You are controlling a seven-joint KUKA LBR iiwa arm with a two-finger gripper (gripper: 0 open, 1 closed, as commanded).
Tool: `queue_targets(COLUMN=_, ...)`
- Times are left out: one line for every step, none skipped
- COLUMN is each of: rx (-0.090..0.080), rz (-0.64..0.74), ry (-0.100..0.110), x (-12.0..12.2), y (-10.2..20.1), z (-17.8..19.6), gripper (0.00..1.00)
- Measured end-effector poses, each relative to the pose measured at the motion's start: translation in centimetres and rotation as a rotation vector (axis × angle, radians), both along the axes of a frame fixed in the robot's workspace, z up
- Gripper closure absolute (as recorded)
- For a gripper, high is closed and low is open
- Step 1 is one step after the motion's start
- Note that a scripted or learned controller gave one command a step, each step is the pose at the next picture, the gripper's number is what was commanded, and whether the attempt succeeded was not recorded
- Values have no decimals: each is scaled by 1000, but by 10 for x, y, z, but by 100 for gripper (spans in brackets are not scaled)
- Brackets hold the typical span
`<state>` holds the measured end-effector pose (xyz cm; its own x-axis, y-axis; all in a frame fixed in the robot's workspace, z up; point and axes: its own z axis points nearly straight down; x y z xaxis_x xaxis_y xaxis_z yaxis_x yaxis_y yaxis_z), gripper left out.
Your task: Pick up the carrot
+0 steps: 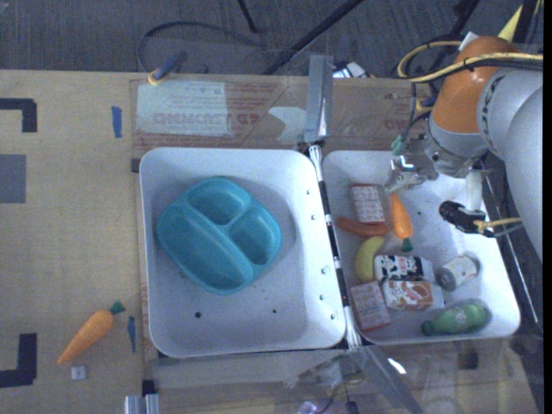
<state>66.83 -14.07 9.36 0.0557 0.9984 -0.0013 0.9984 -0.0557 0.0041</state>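
Fig. 1. Approach to the carrot. I am hanging my gripper over the back half of the right bin, directly above the thick end of the carrot and very close to it; whether the gripper is spread or pressed together, and whether it is touching the carrot, I cannot tell from this slanted overhead view. The carrot is lying in the middle of the right bin, its point aiming toward the bin's front edge. A red sausage is lying just beside it, toward the bin's left wall, and a banana and a small carton are crowding its tip. A second carrot is lying on the bench far to the left of the right bin, well out of play here. I am judging the step as the final descent before the grasp. To do it well, I am aiming to straddle the carrot across its width near the thick end, where it is freest of neighbours, going low enough to grip below its rounded top, and lifting straight up so the sausage is not dragged along.
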Motion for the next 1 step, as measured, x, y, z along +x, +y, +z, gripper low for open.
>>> queue_targets(rx=1, rz=-261, ry=2, x=-1, y=19, z=131, gripper=100)
